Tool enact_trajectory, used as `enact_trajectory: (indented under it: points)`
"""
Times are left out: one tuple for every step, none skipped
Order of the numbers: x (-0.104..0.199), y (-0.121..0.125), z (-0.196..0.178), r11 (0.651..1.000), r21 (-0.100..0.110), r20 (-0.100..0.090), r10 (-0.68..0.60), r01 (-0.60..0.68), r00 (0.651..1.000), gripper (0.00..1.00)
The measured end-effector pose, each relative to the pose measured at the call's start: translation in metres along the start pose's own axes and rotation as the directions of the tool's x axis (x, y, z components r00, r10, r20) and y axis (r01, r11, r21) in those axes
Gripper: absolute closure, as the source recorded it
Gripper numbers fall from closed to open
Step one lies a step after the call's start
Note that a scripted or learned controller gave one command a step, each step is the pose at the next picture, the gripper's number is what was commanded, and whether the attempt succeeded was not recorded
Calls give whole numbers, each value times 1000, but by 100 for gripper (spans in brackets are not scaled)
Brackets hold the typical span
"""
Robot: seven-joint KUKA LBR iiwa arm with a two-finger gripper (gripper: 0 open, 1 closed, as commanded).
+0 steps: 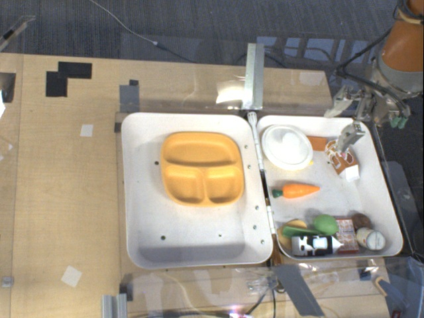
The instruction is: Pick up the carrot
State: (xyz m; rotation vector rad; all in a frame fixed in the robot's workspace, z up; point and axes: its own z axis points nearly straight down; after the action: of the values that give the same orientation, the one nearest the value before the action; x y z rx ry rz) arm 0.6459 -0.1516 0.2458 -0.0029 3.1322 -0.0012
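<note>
The carrot (299, 191) lies near the middle of the right bin (384, 191), its long axis running roughly parallel to the bin's near and far edges, green top toward the wall shared with the left bin (132, 177) and orange tip pointing toward the outer edge. It rests clear of its neighbours: a white bowl (287, 145) sits beyond it toward the far edge, and a green item (324, 224) and a dark bottle (318, 245) crowd the near edge. The gripper (349, 138) hangs over the far outer corner of the right bin, so the carrot lies from it toward the bin's middle and the shared wall. Just below it sits a small brown and white item (344, 165). How far the gripper is spread cannot be told at this size, and nothing is visibly held. The left bin carries a yellow divided tray (202, 167).
</note>
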Motion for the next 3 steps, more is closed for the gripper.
enact_trajectory:
  points:
    - [37,40,99,998,3,16,58,-58,998,0]
    - [137,63,151,998,1,3,-63,63,998,0]
    - [132,64,137,998,4,19,-70,69,997,100]
